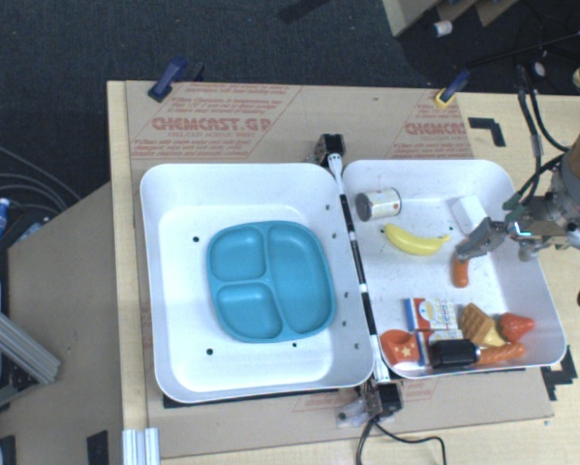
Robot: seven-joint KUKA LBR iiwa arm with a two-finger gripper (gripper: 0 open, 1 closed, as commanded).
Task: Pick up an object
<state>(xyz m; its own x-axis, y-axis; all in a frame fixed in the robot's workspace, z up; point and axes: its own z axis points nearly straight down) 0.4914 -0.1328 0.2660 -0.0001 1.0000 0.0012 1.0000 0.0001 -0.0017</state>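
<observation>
My gripper (501,247) hangs over the right part of the right bin (528,194), open, with nothing between its fingers. Its left finger (473,240) ends just above a small orange piece (461,273) lying on the bin floor. Left of that lie a yellow banana (412,242) and a small grey can (378,204) on its side. A white block (467,210) sits just behind the gripper. Along the bin's front edge are a printed carton (431,314), a black item (453,354), a red round piece (398,345) and brown and red food pieces (493,328).
The left bin (168,260) holds a blue divided plate (269,281). A black clip (330,147) sits at the back of the ridge between the bins. The arm (570,197) enters over the right bin's right wall. Cables lie off the bench at left.
</observation>
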